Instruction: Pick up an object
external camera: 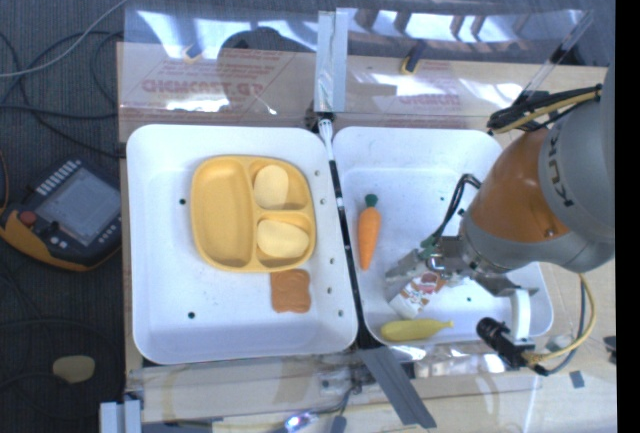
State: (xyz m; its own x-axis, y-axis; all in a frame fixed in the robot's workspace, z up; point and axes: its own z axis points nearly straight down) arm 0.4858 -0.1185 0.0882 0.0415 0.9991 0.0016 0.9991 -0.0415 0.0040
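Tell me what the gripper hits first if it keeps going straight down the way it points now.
Most likely the small packet lying on the floor of the right bin: the gripper sits right over it, pointing down. The banana lies just beyond, nearer the bin's front edge. Height above the packet is unclear from this slanted view.

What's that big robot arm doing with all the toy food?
The grey and orange arm reaches into the right bin, and its gripper is down by a small white packet. Whether it has hold of the packet can't be seen. A carrot lies near the divider and a yellow banana sits by the front edge. In the left bin there is a yellow divided tray with two pale pieces in it, and a brown biscuit next to it.
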